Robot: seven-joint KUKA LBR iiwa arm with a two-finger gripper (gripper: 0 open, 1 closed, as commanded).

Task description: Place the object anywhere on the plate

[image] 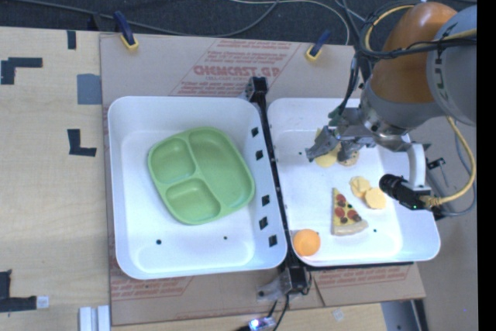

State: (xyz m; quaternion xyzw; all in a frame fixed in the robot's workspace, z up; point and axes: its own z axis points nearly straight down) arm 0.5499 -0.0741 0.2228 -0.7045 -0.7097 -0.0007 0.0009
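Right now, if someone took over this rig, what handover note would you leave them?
Claw: low in the right bin, over a small yellow piece; whether it grips anything cannot be told.
Things: green plate in the left bin, nothing on it. Right bin also holds a pizza slice, banana slices and an orange.
Done: nothing placed yet.
Left: secure one object, carry it over the divider, set it on the plate.

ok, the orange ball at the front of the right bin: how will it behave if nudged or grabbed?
The orange ball looks round and smooth, so it will probably roll if nudged. It sits near the front wall of the right bin, which may stop it. Its curved surface could slip out of an off-centre pinch.
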